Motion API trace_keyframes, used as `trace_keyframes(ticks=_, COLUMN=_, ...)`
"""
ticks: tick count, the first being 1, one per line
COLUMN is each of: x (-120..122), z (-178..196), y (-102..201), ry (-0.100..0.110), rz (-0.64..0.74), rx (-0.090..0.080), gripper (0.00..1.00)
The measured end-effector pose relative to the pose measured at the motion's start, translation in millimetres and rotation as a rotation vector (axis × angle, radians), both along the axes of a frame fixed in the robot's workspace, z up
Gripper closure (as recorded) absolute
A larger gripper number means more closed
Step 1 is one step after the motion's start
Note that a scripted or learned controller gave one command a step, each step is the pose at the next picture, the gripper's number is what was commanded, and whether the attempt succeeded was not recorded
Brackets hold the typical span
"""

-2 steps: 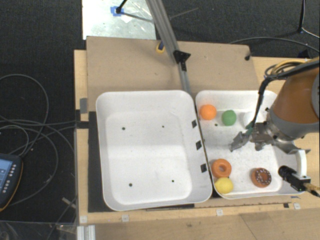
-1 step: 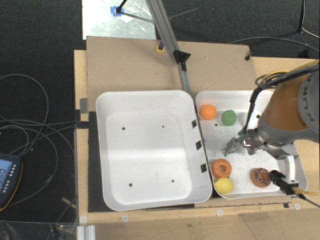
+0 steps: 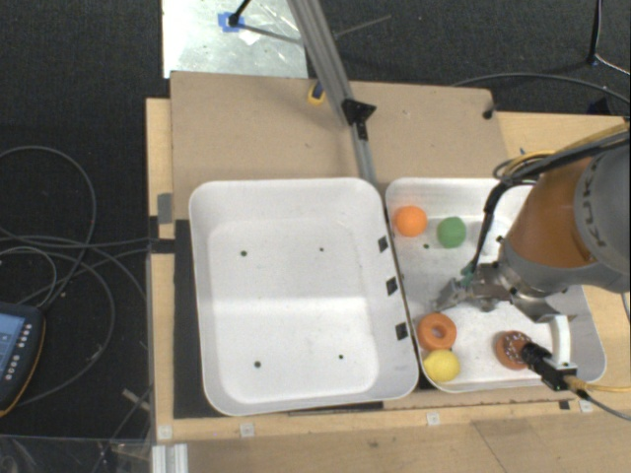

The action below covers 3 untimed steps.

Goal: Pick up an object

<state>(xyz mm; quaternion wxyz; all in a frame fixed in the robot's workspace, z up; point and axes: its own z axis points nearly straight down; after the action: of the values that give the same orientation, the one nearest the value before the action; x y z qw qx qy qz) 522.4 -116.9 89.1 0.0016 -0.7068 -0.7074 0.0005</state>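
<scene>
Grasp risk over the right bin

Camera view. Gripper (image 3: 461, 291) hangs low in the right bin (image 3: 592, 348), its tip just above and beside the orange ring (image 3: 437, 331). Whether the tool is released or clenched cannot be told at this slant; nothing is seen between its tips. The arm (image 3: 562, 230) covers the bin's right half.

The likeliest target, by nearness, is the orange ring, which lies flat near the bin's left wall. Yellow ball (image 3: 442, 366) touches or nearly touches it on the near side. Orange ball (image 3: 410, 221) and green ball (image 3: 451, 231) sit close together at the far end, well apart from the tool. A brown ring (image 3: 513, 349) lies near the front right, beside a dark bracket.

Hazards, judged from this layout: a descent slightly off centre could press on the ring's rim and skid it against the wall or into the yellow ball; the ball would then roll away. A flat ring also offers little height to pinch, so the tips may close above it.

Orientation: the ring lies hole upward and is round in plan, so it has no long axis and points no particular way; any approach angle serves equally.
</scene>
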Motion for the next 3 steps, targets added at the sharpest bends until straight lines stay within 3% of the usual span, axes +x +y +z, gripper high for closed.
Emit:
trace_keyframes(ticks=1, x=1.5, z=12.2, y=-0.7, ry=-0.006, rz=0.0, rx=-0.002, gripper=1.0)
trace_keyframes(ticks=3, x=4.5, z=103.1, y=-2.4, ry=-0.01, rz=0.005, rx=-0.003, gripper=1.0)
